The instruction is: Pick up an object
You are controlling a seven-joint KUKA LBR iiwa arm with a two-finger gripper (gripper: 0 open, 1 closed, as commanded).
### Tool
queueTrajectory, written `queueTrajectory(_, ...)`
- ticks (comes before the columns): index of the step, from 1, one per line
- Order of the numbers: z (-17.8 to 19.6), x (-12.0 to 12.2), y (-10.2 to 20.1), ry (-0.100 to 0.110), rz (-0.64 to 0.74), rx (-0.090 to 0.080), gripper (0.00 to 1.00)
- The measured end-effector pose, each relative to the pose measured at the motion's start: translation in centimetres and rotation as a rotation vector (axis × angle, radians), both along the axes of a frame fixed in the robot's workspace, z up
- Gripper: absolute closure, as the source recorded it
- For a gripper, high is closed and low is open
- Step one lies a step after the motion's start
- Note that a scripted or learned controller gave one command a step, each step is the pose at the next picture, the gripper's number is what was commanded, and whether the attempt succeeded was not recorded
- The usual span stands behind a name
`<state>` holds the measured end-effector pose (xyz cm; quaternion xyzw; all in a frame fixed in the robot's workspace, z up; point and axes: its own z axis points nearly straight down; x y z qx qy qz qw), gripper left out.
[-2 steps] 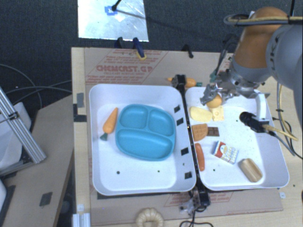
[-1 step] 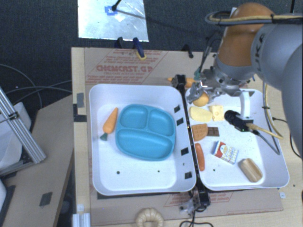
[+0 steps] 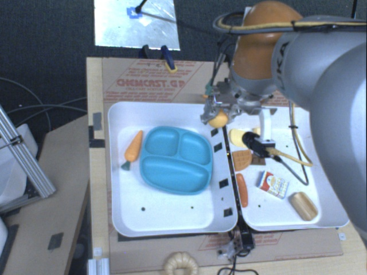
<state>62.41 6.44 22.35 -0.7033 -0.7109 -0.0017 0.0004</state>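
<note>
Bread roll [image 3: 303,205] nearest — yellow piece [image 3: 218,120] between claw [image 3: 219,115] fingers

We see a bulky, smooth grey robot arm [image 3: 321,67] with a rounded orange band [image 3: 261,30]. Thin dark cables [image 3: 226,22] loop above it. The small metallic gripper [image 3: 221,110] looks silvery, perhaps.

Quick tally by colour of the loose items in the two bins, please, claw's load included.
Orange: 2, carrot in the left bin, sausage in the right bin
Blue: 1, divided plastic plate
Yellow: 2, lump in the claw, piece
Tan: 2, bread roll, flat wedge
White: 1, small printed box
Total: 8
</note>
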Motion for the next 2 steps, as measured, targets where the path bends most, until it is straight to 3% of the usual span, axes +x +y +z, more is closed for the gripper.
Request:
queueTrajectory(1, -0.3, -0.3, 2.7, 0.0, -0.003, -0.002, 1.0)
queueTrajectory(2, 0.9, -0.3, 0.9, 0.0, -0.011, -0.002, 1.0)
